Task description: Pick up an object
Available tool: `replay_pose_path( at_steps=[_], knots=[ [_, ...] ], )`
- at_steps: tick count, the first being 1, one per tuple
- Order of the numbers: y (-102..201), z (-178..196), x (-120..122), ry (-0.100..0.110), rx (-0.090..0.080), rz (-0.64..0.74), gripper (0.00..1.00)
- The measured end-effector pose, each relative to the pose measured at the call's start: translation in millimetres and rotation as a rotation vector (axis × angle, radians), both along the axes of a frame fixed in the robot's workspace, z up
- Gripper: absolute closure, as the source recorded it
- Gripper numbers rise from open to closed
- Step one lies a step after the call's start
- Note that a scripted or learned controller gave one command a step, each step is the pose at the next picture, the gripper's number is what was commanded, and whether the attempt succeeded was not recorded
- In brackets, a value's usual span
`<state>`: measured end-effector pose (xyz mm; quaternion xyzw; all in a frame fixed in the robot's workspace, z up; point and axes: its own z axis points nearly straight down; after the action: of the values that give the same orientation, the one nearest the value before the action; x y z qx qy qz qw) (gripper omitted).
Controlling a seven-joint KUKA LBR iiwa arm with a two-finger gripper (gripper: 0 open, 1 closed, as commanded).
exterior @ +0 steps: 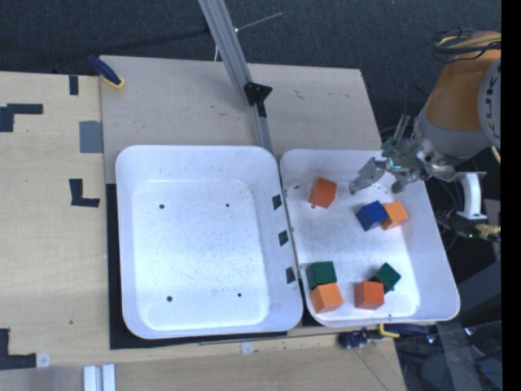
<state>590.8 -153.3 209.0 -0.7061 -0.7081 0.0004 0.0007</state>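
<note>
In the right bin [427, 255] lie several small blocks. An orange block [323, 192] sits near the bin's upper left. A blue block [371, 215] touches another orange block [395, 214] at mid right. Near the front lie a green block [321, 272] against an orange block [327, 296], a red-orange block [369, 293] and a dark green block [388, 276]. My gripper [383, 181] hangs over the bin's upper right, just above the blue and orange pair. It is open, with nothing between its fingers.
The left bin [199, 239] lies beside the right one, their rims meeting at the middle. A grey metal pole [232, 43] slants down from the top to the bins' junction. The wooden bench [49, 218] extends to the left.
</note>
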Motion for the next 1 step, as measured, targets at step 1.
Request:
replay_pose_path(
  at_steps=[1],
  knots=[
    [-0.1, 0.1, 0.0, 0.0, 0.0, 0.0, 0.0]
  ],
)
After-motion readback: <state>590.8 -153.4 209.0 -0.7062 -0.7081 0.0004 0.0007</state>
